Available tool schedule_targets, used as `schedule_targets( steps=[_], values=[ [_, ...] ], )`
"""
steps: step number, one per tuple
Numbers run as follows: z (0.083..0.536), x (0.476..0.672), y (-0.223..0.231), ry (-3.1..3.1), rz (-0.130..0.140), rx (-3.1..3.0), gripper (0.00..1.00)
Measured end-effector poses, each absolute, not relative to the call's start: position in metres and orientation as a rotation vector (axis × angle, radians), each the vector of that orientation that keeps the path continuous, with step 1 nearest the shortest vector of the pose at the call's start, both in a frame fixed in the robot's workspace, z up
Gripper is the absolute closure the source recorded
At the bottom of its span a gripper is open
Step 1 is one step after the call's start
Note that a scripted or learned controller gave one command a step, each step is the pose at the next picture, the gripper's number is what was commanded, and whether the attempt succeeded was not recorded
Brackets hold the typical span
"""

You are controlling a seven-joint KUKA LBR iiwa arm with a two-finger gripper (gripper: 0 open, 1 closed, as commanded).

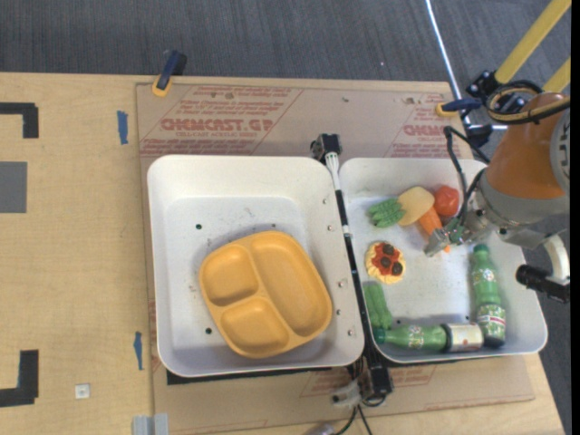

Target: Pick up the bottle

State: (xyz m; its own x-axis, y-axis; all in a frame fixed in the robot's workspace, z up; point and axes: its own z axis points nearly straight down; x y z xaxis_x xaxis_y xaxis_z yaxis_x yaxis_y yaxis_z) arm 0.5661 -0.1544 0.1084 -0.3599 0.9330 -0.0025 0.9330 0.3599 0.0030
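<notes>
Arm: it reaches in from the right, orange band over the far right corner of the right bin [530, 333].
Pincer: the pincer [441, 241] sits low in the right bin, near the far side, just beside the carrot-like toy [430, 221] and the red toy [446, 199]; whether it is apart or together, one cannot tell.
Bottle, right wall: an upright-lying green bottle [487, 295] rests along the bin's right side, to the near right of the pincer, not between its tips.
Bottle, near wall: a second green bottle [426, 336] lies along the near edge, well apart from the pincer.
Other bits: a pizza-like toy [385, 262] lies mid-bin; the yellow tray [263, 293] sits in the left bin [172, 243].
Progress: nothing lifted, judging by this; both bottles lie flat on the bin floor.
Left to do: line up over a bottle, close on it, raise it.
</notes>
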Motion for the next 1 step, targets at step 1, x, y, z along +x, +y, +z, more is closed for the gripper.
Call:
schedule_targets(
  steps=[1],
  values=[
    [0.1083, 0.5659, -0.1543, 2.588, 0.002, 1.775, 0.0]
  ],
)
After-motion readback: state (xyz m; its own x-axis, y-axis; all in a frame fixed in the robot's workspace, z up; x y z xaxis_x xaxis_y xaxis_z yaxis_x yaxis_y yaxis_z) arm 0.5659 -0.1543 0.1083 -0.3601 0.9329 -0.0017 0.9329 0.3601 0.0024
